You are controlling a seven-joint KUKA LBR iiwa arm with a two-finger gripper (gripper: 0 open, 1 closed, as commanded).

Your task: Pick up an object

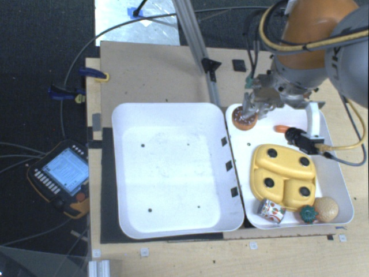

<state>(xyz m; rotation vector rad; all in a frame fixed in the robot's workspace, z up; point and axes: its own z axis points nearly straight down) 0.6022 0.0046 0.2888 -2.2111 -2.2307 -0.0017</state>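
Hovering over the right white plastic bin [340, 180], my end effector [250, 112] hangs directly above a small round brown-and-pink doughnut-like toy [244, 119] in the bin's 11 o'clock corner. I cannot tell how its grip stands or whether it has hold of anything. The toy lies just below, slightly toward 7 o'clock; being round, it offers no long axis. A yellow moulded plastic tray [283, 175] sits at 5 o'clock.

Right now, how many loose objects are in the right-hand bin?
6: a brown round item under the tool, an orange piece, a yellow block, a can, a teal ball, a tan ball. The arm may hide more.
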